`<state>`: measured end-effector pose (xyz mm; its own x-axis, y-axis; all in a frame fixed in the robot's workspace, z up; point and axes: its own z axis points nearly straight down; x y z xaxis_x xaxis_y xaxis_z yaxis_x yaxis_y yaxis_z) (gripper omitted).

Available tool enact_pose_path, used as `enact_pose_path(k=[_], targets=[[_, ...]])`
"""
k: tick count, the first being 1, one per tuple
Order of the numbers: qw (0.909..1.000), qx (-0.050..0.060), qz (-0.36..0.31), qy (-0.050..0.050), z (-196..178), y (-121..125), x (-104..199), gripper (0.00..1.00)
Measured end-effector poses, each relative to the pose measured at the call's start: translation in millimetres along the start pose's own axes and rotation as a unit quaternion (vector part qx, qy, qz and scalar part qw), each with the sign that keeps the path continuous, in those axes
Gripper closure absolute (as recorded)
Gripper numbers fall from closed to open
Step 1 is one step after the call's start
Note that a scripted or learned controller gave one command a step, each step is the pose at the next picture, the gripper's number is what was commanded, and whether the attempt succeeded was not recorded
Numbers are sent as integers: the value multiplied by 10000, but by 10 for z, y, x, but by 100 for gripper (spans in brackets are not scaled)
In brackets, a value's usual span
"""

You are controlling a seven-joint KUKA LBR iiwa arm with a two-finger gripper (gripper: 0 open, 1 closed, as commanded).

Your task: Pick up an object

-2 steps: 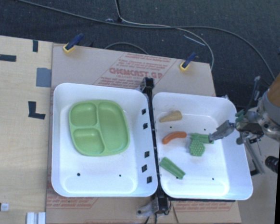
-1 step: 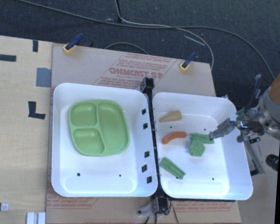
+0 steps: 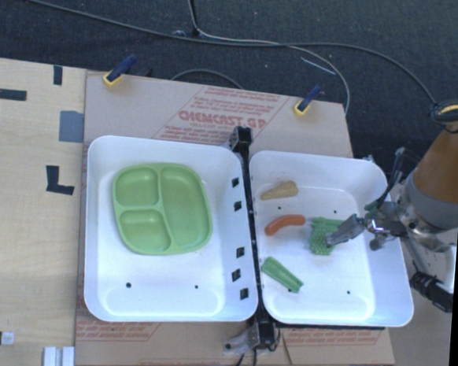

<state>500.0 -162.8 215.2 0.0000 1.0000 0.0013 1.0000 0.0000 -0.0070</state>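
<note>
Dark carpet with trailing cables lies beyond a pale tabletop (image 3: 20, 225), where a cardboard sheet (image 3: 218, 114) carries two shallow white bins side by side. At nine o'clock, the left bin (image 3: 94, 286) holds a green divided plate (image 3: 162, 208). At three o'clock, the right bin (image 3: 385, 309) holds a tan piece (image 3: 279, 191) toward twelve, an orange sausage-shaped piece (image 3: 285, 223) below it, a green flat piece (image 3: 282, 274) toward six, and a green leafy object (image 3: 320, 234) near its middle. From three o'clock the grey arm reaches in; its tool (image 3: 340, 234) sits at the leafy object's edge, touching or overlapping it, though whether the tool is apart or together cannot be told
</note>
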Motion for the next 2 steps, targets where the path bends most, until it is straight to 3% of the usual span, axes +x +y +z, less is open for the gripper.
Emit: enact_pose_path(k=[2], targets=[[10000, 4, -5, 6, 1235, -105, 90, 0]])
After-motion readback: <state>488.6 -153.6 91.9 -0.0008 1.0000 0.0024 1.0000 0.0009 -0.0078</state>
